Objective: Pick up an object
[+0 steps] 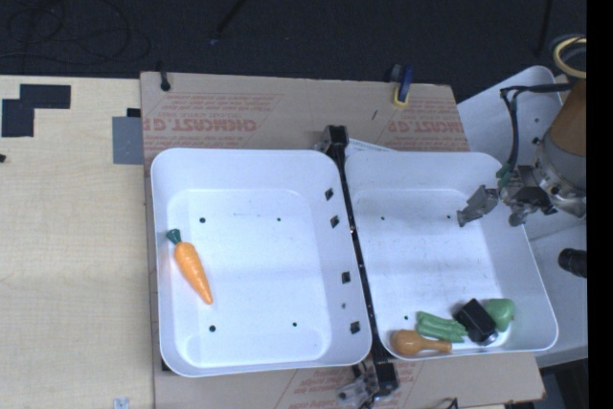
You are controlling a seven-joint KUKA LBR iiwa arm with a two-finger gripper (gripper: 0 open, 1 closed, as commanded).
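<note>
**Claw over right bin, nothing held**

Dark floor with loose cables fills the background behind the desk [67, 235]. Cardboard sheet [287, 115] lies under two white bins set side by side.

Left bin [239, 166]: one toy carrot [193, 270], orange with green top, lying near the left wall, tip pointing toward the near edge.

Right bin [421, 170]: cluster in the near right corner. Green pod-shaped piece [439, 327], black block [476, 320] partly on top of a light green item [500, 309], and an orange-tan pear-like piece [418, 343] against the near wall. All four touch or overlap.

Arm enters from the right, wrist over the right bin's far right edge. Claw [498, 204] sits above the bin's upper right area, well apart from the cluster. Fingers [472, 206] spread apart, nothing between them.
</note>
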